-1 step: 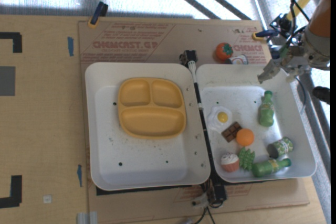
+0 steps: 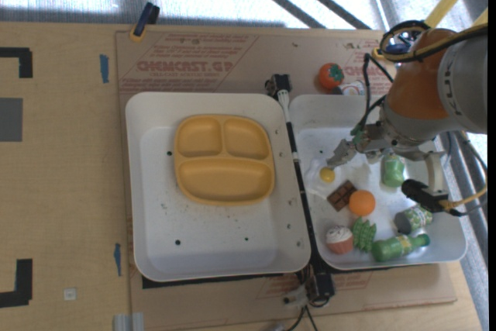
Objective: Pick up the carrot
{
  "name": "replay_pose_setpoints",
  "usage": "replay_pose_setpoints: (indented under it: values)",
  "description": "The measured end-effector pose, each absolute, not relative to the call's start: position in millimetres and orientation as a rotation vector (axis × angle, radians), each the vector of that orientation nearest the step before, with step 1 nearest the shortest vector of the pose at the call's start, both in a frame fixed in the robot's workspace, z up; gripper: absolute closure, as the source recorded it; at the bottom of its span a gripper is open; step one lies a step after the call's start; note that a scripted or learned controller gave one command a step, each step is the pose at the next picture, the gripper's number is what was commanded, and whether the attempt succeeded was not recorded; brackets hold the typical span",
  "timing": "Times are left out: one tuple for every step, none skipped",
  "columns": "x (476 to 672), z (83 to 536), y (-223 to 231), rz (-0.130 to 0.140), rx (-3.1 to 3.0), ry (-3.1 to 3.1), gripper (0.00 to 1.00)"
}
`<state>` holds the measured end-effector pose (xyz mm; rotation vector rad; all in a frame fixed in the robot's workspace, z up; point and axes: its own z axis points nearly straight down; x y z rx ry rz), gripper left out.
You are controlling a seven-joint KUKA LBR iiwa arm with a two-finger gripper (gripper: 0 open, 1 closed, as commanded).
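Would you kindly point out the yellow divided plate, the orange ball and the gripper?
yellow divided plate [image 2: 225,174]: camera view, its large lower compartment.
orange ball [image 2: 362,202]: camera view, its top.
gripper [image 2: 335,161]: camera view, at the fingertips.

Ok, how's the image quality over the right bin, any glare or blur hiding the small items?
Camera view: bright striped daylight along the top, beyond the bench; the right bin is evenly lit, without strong glare. The gripper looks slightly soft. Small items near it are low-resolution, and the arm covers the bin's upper right.
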<state>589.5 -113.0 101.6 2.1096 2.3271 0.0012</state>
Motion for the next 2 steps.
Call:
replay_pose_setpoints:
  values:
    - [538.8, 87.8, -105.4, 0.007, 2.350, 2.074, 0.00]
    - [539.3, 97.6, -105.2, 0.008, 2.351, 2.071, 1.00]
